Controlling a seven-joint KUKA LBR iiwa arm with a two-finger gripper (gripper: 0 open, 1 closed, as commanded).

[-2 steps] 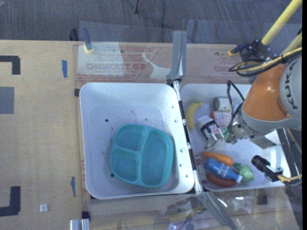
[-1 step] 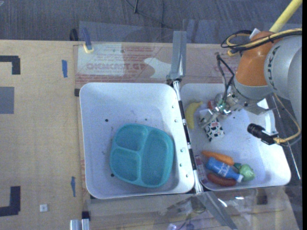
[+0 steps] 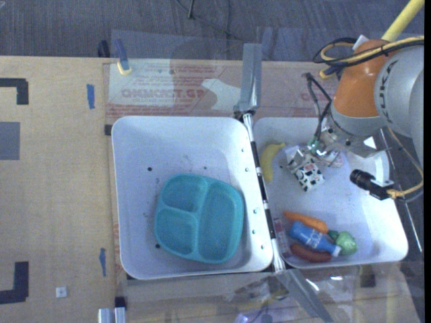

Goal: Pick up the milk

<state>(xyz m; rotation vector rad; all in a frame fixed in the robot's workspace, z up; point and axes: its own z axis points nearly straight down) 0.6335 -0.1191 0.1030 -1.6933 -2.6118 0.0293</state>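
Camera view: looking down on two bins.
Arm [image 3: 377, 89]: reaching in over right bin [image 3: 377, 237], upper right corner.
Left bin [image 3: 135, 153]: carrying teal tray [image 3: 199, 217].
Milk [image 3: 308, 175]: lying tilted near right bin's upper edge, beside banana [image 3: 271, 160].
Gripper [image 3: 322, 148]: hovering just beside milk; finger spread impossible to tell.
Handling: probably light, stiff, boxy; pinching across flat sides.
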